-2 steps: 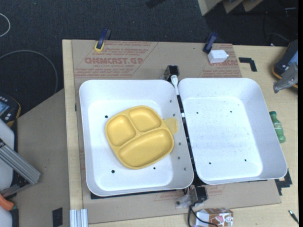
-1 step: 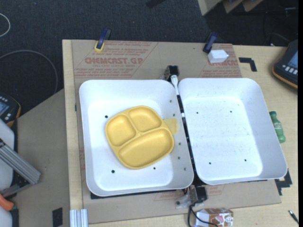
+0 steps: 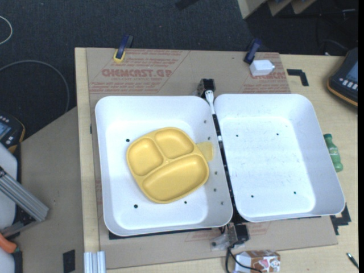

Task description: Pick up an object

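A yellow plate [image 3: 167, 165] lies flat in the left bin [image 3: 111, 124], a little toward the bin's 4 o'clock from its centre. It is a rounded plastic dish split into three wells: two small ones along its 11-to-1 o'clock side and one large one along its 5-to-7 o'clock side. A small tab juts from its 3 o'clock edge, close to the bin's right wall. Its surface is plain and glossy, with nothing on it. Small dark dots mark the bin floor around it, and nothing lies over it or crowds it from above. At 3 o'clock the right bin [image 3: 324, 152] touches the left one along a dark seam. Both sit on a brown board [image 3: 85, 95] with red lettering. Clamps at 11 o'clock [image 3: 121, 50] and 1 o'clock [image 3: 253, 51] grip the board's far edge, and a white block [image 3: 262, 67] sits by the second. A green object [image 3: 333, 151] lies just past the right bin's 3 o'clock rim. The gripper's state cannot be told.
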Available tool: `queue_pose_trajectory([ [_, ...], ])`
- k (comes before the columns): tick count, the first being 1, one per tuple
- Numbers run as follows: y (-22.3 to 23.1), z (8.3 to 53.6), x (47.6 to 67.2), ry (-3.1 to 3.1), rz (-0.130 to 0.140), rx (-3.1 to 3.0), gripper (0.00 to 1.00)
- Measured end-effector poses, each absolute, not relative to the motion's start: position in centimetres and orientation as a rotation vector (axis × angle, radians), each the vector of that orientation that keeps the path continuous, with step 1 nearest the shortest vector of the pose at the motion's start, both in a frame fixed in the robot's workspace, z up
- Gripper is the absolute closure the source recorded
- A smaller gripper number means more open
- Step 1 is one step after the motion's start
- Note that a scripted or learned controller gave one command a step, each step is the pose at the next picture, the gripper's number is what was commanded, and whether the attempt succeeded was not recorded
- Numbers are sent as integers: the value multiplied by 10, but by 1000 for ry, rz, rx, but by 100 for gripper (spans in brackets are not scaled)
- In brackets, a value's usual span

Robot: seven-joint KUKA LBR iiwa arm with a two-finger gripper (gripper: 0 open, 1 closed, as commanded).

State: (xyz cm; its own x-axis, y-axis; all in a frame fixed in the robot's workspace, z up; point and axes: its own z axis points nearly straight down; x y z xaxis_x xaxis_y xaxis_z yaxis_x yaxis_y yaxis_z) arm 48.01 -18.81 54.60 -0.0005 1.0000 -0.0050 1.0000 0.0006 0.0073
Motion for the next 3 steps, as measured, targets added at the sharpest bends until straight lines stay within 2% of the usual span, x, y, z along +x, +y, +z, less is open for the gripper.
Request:
queue_pose_trajectory([
  [1,-178,428,479,2229,-9,2230,100],
  [2,-85,347,479,2239,-5,2218,100],
  [3,67,340,479,2247,1,2206,100],
])
